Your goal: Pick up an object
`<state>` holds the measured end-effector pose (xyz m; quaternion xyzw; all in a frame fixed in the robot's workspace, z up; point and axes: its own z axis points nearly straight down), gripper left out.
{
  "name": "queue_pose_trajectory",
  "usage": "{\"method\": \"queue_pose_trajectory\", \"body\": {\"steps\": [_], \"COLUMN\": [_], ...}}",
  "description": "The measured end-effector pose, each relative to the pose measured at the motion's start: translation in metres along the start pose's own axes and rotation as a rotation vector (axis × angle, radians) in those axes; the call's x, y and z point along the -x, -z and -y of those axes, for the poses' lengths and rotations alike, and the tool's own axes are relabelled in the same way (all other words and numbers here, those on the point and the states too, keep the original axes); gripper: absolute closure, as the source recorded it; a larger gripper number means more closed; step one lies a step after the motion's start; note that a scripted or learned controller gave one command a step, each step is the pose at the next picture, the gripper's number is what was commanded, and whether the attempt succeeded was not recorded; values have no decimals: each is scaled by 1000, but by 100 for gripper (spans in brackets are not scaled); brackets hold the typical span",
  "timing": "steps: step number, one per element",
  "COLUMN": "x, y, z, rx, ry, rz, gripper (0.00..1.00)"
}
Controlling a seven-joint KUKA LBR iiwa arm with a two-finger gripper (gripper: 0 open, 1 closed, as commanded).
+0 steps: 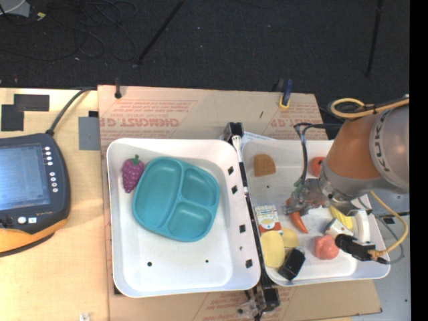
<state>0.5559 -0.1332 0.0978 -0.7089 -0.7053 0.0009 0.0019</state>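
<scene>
My gripper hangs low in the right bin, near its middle, under the orange-banded wrist. Directly beneath it lies a small orange carrot-like piece; I cannot see whether they touch. Around it in this bin are a brown flat piece, a small printed carton, a yellow lump, a black object, a red-pink lump and a yellow banana-like piece. The arm hides the bin's right part.
The left bin holds a teal divided plate and a purple grape bunch at its upper left corner. A tablet-like pendant lies on the bench at far left. A black clip strip joins the bins.
</scene>
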Motion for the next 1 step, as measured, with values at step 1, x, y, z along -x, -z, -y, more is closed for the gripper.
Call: {"method": "queue_pose_trajectory", "body": {"steps": [1], "x": [-103], "y": [95], "z": [-25], "rx": [12], "ry": [16], "rz": [-3], "gripper": [100]}}
